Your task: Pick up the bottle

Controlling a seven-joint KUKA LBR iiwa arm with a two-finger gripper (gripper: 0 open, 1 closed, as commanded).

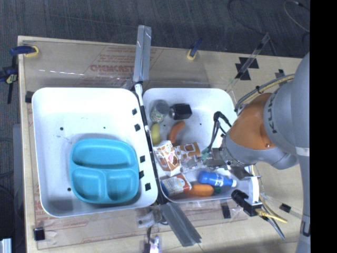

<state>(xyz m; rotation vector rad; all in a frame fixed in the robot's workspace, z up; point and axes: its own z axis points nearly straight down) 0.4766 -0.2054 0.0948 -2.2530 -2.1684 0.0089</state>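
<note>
While the blue bottle (216, 180) is lying near the right bin's (224, 96) front edge, the end effector (215, 158) is hanging just above it; I cannot tell its grip.

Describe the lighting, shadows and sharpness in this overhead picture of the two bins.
Camera view: even, soft light; the white bins look bright, the left bin nearly washed out around the blue tray. The arm throws a soft shadow over the right bin near the bottle. Small items there look slightly blurred, package print unreadable. The dark floor beyond the bench shows little detail.
</note>
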